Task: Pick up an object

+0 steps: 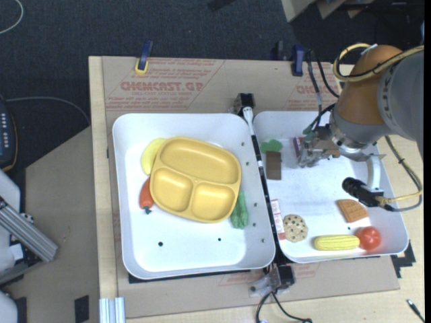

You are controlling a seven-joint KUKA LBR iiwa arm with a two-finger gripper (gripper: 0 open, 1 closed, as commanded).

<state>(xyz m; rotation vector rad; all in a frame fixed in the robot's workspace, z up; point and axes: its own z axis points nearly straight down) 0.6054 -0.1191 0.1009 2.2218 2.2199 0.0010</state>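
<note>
My gripper [308, 155] reaches down into the upper part of the right bin [316, 180], under the orange-banded wrist. Just left of it lie a small pink-and-dark item [297, 145], a brown block [273, 165] and a green piece [272, 145]. Nothing shows between the fingers. Along the bin's front lie a cookie [294, 227], a yellow corn cob [336, 242], a red tomato [369, 237] and an orange cracker [352, 210].
The left bin [135, 180] holds a yellow divided tray [195, 179] lying over a yellow item [152, 153], a red-orange pepper [146, 196] and a green vegetable [240, 211]. A black divider clamp [246, 103] sits between the bins at the back.
</note>
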